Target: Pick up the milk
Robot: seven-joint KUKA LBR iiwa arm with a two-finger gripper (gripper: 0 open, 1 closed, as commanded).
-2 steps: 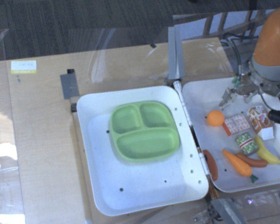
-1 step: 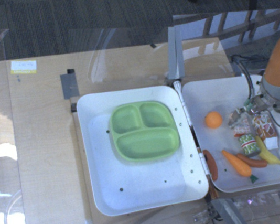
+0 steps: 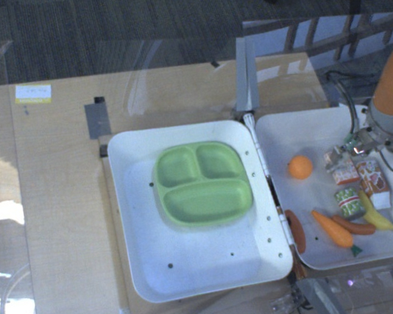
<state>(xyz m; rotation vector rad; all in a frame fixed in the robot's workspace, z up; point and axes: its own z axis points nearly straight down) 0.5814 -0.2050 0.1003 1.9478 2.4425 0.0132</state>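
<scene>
Seemingly, nothing is being lifted yet: the small white-and-red milk carton (image 3: 374,181) is lying in the right-hand shallow white bin (image 3: 303,123), right of the orange ball (image 3: 300,167). Whether anything is being grasped cannot be told.

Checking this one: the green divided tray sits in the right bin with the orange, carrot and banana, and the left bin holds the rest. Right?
Not quite. The camera view shows the green divided tray alone in the left bin. The orange, carrot and banana lie in the right bin, along with the small cartons.
</scene>
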